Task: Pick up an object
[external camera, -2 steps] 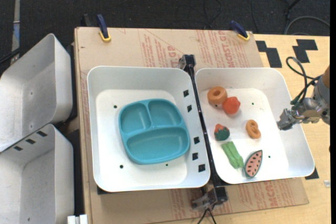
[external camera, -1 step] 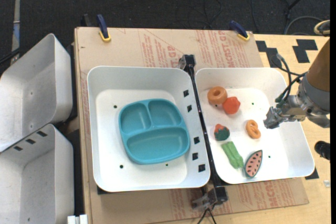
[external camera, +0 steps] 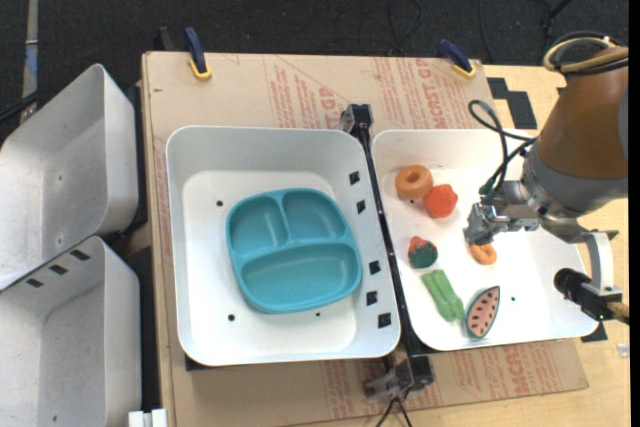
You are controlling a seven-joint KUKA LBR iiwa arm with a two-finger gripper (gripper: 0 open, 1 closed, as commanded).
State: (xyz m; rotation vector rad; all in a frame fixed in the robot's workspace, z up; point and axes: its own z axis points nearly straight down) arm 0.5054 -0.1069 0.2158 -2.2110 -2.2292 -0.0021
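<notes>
Camera view has the gripper low in the right bin, just above a small orange ring; whether it's clenched or released, can't tell. Nothing looks lifted, so the pick is not yet done

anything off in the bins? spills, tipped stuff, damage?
Nothing stands out. The teal divided plate lies flat in the left bin. The donut, red piece, green piece and watermelon slice lie loose in the right bin.
</notes>
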